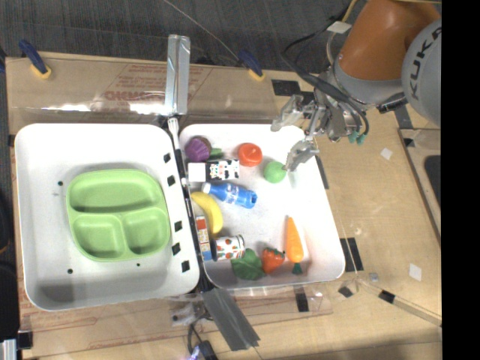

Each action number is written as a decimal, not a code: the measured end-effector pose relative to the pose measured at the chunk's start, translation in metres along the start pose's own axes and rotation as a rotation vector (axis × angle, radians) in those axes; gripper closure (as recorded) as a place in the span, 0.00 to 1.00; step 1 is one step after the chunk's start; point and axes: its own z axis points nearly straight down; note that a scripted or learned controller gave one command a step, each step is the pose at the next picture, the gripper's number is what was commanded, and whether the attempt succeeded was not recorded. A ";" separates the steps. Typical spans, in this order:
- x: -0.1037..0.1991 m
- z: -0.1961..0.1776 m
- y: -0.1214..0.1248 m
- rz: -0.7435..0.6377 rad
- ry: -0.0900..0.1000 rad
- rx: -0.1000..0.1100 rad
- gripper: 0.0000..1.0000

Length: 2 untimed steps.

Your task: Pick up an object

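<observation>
My gripper (295, 136) hangs over the far right corner of the right bin (330, 223), open, with nothing between its fingers. Its lower fingertip (301, 154) is just right of a small green ball-shaped fruit (274, 172). Further left lie an orange-red tomato (250, 154), a purple fruit (198, 148), a white carton (214, 171), a blue bottle (233, 196) and a banana (211, 209). Near the front of the bin lie a small can (227, 246), a carrot (293, 238), a red pepper (273, 259) and a dark green vegetable (247, 266).
The left bin (30, 201) holds a green divided plate (116, 214). A metal post (178, 73) stands behind the seam between the bins. The arm's orange band (379, 28) and cables sit above the bench's back right.
</observation>
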 end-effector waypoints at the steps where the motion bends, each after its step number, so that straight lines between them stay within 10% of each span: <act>1: 0.049 0.172 -0.017 -0.110 -0.003 -0.001 0.00; 2: 0.113 0.170 -0.023 -0.221 -0.008 0.002 0.00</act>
